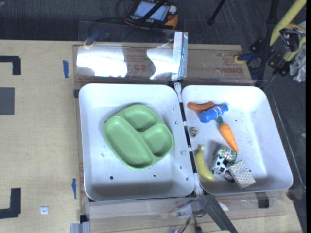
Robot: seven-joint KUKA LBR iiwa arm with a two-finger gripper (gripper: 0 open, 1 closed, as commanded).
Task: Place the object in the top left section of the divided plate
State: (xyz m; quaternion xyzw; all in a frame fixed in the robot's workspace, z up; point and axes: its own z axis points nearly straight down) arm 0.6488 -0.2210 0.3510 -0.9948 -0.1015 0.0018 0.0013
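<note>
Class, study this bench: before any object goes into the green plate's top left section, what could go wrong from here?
1. The banana, can and patterned block lie bunched together in the right bin, so a grasp may catch or knock a neighbour.
2. The divided plate sits rotated, so its sections lie askew and the top left one may be misjudged.

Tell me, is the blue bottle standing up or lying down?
Lying down. The blue bottle rests on its side in the right bin, its white cap end pointing toward the upper right, beside an orange sausage-shaped toy.
</note>
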